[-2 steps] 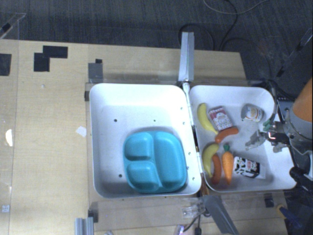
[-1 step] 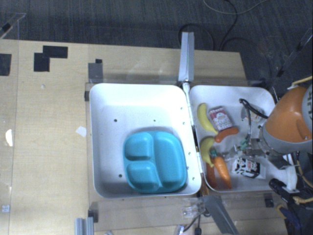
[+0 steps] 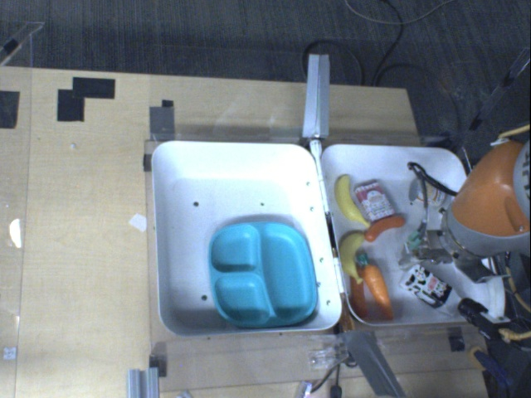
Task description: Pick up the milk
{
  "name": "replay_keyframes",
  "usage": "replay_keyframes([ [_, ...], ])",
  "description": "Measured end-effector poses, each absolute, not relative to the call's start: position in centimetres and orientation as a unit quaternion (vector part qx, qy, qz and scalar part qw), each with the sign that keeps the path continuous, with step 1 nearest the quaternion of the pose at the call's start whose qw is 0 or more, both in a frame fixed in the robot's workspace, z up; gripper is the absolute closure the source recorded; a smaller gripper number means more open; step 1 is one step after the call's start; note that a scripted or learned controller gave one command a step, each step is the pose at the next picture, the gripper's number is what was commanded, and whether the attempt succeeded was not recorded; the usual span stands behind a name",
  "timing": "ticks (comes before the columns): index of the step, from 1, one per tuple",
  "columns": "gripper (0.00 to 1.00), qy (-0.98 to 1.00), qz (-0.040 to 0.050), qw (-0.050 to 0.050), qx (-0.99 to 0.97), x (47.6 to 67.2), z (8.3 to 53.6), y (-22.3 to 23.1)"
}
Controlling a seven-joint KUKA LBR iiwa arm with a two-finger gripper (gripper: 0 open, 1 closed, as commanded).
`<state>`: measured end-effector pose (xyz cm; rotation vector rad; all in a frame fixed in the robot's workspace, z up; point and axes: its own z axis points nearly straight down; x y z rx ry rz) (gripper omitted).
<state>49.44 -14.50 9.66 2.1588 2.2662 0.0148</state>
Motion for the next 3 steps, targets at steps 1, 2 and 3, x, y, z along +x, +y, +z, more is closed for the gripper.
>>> replay_keyframes([
  [1, 1.00, 0.658, 0.0001, 0.000, 0.753, 51.7, 18.7, -8.0],
  [2, 1.00, 0.556, 0.0032, 0.001, 0.831, 50.2, 8.8, -8.4],
  [3, 1.00, 0.411, 0.0076, 0.001, 0.912, 50.7, 8.9, -10.5],
])
